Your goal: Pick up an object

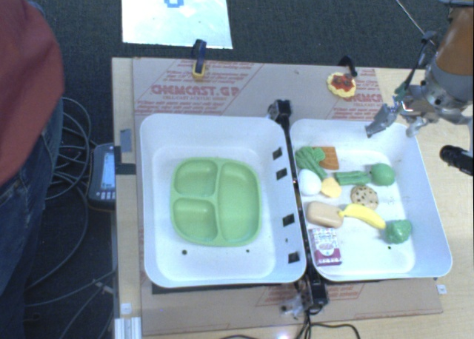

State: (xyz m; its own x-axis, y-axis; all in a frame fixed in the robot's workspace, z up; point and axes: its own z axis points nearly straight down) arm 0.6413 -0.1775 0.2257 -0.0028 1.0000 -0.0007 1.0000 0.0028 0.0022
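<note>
You are looking down from one fixed camera above the bench point(244, 78), tilted so the far edge lies toward 12 o'clock and the near edge toward 6 o'clock. It sits far enough back to take in both the left bin point(159, 138) and the right bin point(422, 175), plus floor at 9 and 12 o'clock. The arm point(452, 56) enters at about 2 o'clock.

Red lettering is reading "CHEMCAST" on the brown protective sheet point(244, 78) covering the bench; the characters following it are blurring out.
</note>
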